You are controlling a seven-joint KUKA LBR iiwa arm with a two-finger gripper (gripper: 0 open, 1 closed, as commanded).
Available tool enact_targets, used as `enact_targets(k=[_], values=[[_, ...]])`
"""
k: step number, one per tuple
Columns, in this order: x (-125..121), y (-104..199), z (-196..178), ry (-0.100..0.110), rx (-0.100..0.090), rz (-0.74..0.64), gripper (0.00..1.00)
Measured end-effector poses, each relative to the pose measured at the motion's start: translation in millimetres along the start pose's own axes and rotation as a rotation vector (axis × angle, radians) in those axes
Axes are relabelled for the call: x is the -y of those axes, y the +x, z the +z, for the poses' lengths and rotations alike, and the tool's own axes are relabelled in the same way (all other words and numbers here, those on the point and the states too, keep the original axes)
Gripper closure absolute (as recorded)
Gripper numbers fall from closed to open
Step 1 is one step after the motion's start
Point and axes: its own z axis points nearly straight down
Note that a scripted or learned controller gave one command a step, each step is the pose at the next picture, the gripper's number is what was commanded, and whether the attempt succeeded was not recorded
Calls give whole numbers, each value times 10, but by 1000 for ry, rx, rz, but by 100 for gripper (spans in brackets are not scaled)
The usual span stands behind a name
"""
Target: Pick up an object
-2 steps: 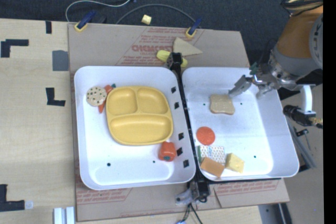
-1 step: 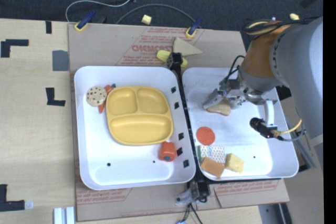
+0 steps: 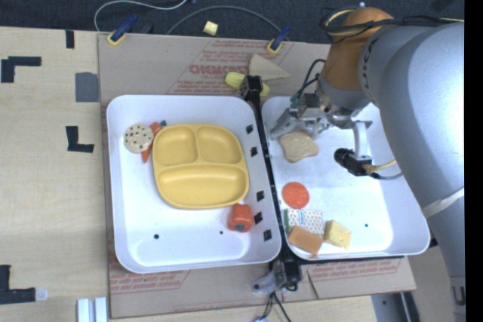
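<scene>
- Two shallow white plastic bins sit side by side on a brown cardboard sheet [image 3: 219,60]: the left bin [image 3: 128,237] and the right bin [image 3: 392,237], split by a black divider [image 3: 260,154].
- Lying in the left bin is a smooth yellow plastic plate with three compartments [image 3: 201,164]; a round speckled cookie [image 3: 137,137] is just beside its upper left edge, and a small orange-red toy piece [image 3: 241,217] touches its lower right corner.
- Resting in the right bin are a tan, flat, bread-shaped piece [image 3: 299,147], a flat round orange-red disc [image 3: 296,195], an orange-brown block [image 3: 305,240], a pale patterned block [image 3: 308,220] and a yellow wedge [image 3: 337,234], the last three clustered at the near edge.
- Hovering over the far part of the right bin, the grey metal gripper [image 3: 302,121] points toward the divider, just above the bread-shaped piece. Whether its fingers are spread or closed I cannot tell, and nothing shows between them.
</scene>
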Motion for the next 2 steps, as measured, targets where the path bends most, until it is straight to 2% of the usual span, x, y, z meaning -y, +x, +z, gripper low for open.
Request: enact_targets(k=[1, 2], values=[[0, -242, -6, 1, 0, 6, 0], [124, -1, -5, 2, 3, 4, 0]])
